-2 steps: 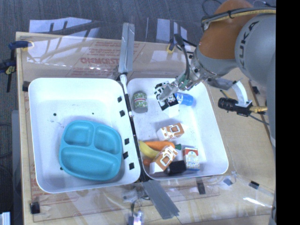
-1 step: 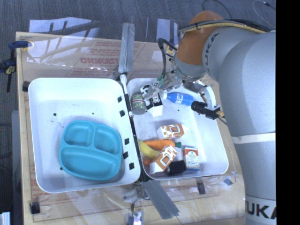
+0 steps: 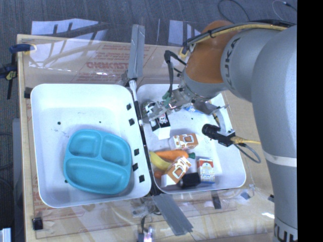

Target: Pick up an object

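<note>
The gripper hangs low over the far left part of the right bin, close to the divider between the two bins; whether its fingers are open or closed cannot be told, and nothing can be made out between them. Just near of it, on the bin floor, lies a small white card with a black mark. Nearer still sit a small orange and white carton, a banana, a carrot, a patterned orange and white box, a black block and a small red and white carton. The arm, grey with an orange band, reaches in from the right. In the left bin lies a blue divided tray.
</note>
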{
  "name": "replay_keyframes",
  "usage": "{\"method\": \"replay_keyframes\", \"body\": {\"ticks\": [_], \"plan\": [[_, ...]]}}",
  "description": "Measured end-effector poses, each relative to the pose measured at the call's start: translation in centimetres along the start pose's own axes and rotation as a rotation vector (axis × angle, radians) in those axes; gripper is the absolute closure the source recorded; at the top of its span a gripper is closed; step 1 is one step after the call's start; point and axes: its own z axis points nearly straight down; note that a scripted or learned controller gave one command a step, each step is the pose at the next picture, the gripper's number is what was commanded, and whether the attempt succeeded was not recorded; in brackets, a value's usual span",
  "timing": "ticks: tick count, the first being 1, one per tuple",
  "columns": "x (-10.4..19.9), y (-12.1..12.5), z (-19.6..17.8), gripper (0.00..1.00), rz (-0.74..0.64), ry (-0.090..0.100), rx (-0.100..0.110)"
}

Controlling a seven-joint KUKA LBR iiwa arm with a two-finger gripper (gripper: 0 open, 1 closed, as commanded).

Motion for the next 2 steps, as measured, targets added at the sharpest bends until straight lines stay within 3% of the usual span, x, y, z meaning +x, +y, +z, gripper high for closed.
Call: {"method": "replay_keyframes", "body": {"ticks": [1,2], "plan": [[-1.5,1.4,-14.6,1.0,0.002,-0.001,-0.002],[6.1,5.5,-6.4,1.0,0.035,0.0,0.003]]}}
